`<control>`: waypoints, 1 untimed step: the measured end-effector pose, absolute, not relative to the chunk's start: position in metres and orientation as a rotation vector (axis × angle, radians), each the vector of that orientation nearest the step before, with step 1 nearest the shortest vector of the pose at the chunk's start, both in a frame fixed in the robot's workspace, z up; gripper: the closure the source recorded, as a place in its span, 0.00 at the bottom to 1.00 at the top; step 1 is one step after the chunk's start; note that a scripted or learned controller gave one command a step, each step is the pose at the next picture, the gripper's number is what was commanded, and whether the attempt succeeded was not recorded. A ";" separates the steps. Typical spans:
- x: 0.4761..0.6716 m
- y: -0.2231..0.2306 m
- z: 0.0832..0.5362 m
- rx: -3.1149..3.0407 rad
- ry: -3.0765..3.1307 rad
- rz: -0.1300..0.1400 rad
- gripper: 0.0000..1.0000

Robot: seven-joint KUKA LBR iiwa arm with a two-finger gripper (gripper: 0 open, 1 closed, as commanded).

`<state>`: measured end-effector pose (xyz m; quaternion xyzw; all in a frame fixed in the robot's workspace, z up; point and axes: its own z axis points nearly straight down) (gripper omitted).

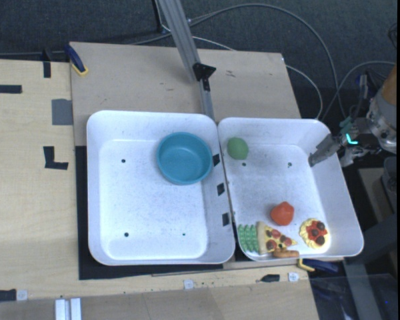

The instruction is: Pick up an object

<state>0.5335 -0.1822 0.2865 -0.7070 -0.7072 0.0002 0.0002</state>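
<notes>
Hovered at the right-centre of the frame, over the upper right rim of the right bin (339, 199): gripper (321, 155), dark and slanted down toward the left. Could not tell whether released or clenched; held nothing visibly.

Lay nearest to it, toward the lower right of the frame on that bin's floor: red ball (283, 213), tomato-like. Judged light, smooth and probably hard plastic, so prone to roll or squirt out of a pinch; best taken across its widest middle from straight above.

Sat in the upper left corner of the same bin, close to the wall: green ball (237, 147). Judged equally light and round; made awkward by the wall just beside it.

Crowded the bottom edge of that bin: ridged green piece (248, 237), pizza slice (277, 240) touching it, and a round yellow tart (314, 233) against the lower right corner. Looked like flat toy food, stiff and low, hard to get under; better pinched across the narrow edges.

Rested in the upper right part of the left bin (120, 239): blue bowl (184, 157), upright, mouth up. Judged rigid, light and not fragile; best gripped over the rim, one side inside and one outside.

Found no brand, label or readable writing anywhere.
</notes>
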 end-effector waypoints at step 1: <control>0.533 -0.182 0.286 -2.221 -2.222 0.001 0.00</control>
